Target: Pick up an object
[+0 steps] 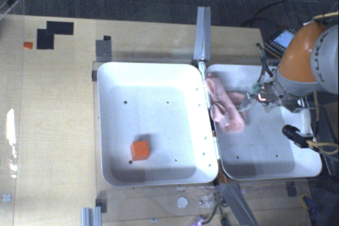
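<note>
A crumpled pink cloth (pixel 224 106) lies along the left wall of the right bin (pixel 265 164), running from its back left corner toward the middle. My gripper (pixel 247 104) reaches in from the right and sits low at the cloth's right edge, touching or nearly touching it. The wrist, with its orange band, is above the bin's right side. A small orange cube (pixel 140 150) rests on the floor of the left bin (pixel 153 82), toward its front left.
A black part (pixel 296 136) hangs by the right bin's right wall under the arm. A grey metal post (pixel 203 34) stands behind the seam between the bins. Black blocks (pixel 53 33) and a small orange marker (pixel 28 45) lie on the bench at far left.
</note>
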